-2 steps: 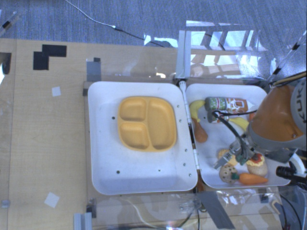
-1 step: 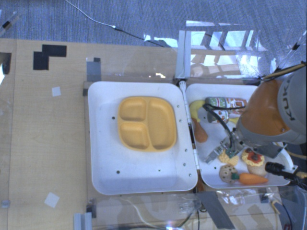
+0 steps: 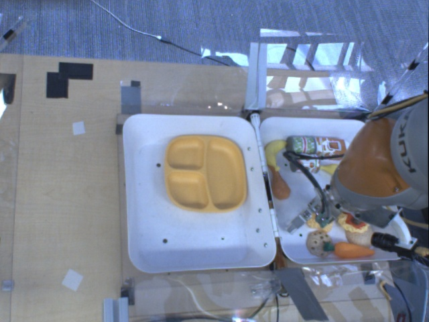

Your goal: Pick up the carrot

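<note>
The carrot is orange with a green tip and lies flat near the front edge of the right bin. My gripper hangs low over the middle of that bin, to the left of the carrot and a little farther back, apart from it. The arm's orange band and grey wrist cover the bin's right side. A round cookie lies between the gripper and the carrot, touching the carrot's green end.
A cupcake sits just behind the carrot. A bottle, a yellow fruit and a brown piece lie at the back left of the right bin. The left bin holds a yellow divided plate.
</note>
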